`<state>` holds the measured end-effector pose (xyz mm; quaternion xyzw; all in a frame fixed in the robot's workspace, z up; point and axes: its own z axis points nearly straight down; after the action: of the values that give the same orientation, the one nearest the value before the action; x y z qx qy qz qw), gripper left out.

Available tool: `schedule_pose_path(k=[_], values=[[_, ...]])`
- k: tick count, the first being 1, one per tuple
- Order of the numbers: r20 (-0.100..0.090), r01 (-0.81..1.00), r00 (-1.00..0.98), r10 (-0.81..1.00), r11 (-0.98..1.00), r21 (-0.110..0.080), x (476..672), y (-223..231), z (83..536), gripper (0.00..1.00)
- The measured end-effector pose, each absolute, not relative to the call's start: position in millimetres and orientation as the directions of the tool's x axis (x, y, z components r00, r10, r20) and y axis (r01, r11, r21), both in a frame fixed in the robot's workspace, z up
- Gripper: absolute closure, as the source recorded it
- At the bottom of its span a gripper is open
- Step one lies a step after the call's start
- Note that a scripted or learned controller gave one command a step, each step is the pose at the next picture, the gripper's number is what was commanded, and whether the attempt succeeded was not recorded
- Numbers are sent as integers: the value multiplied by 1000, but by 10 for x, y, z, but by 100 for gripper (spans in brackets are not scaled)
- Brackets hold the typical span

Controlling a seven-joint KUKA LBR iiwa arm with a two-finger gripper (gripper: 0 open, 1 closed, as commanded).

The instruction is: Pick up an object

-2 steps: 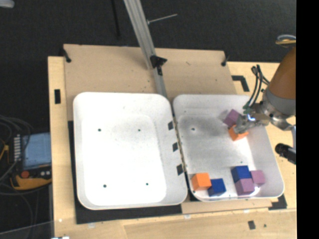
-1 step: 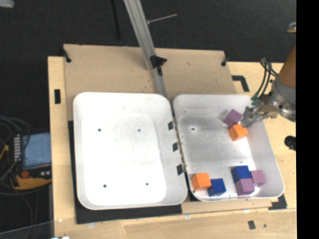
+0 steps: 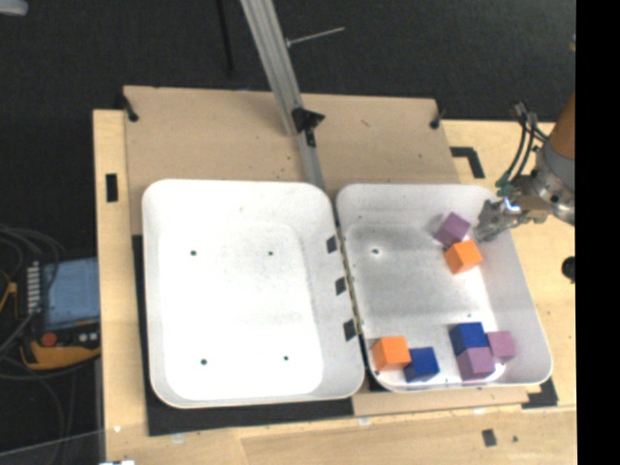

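Holding seven blocks, the right bin point(image 3: 504, 260) has the end effector point(image 3: 492, 219), grip state unclear, at its upper edge.

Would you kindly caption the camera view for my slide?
Gripper poised beside a purple block and orange block in the right bin.

2 smooth white plastic-looking bins point(image 3: 242, 201) sit on a matt wood-coloured bench point(image 3: 213, 134).
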<state>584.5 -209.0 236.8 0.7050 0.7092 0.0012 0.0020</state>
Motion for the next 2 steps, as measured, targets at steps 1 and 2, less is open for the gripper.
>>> schedule_pose_path(k=[1,2], values=[[1,1000,-8,1000,8,3,5968,-1477,2416,100],[2,1000,-9,1000,9,3,6108,-868,2470,100]])
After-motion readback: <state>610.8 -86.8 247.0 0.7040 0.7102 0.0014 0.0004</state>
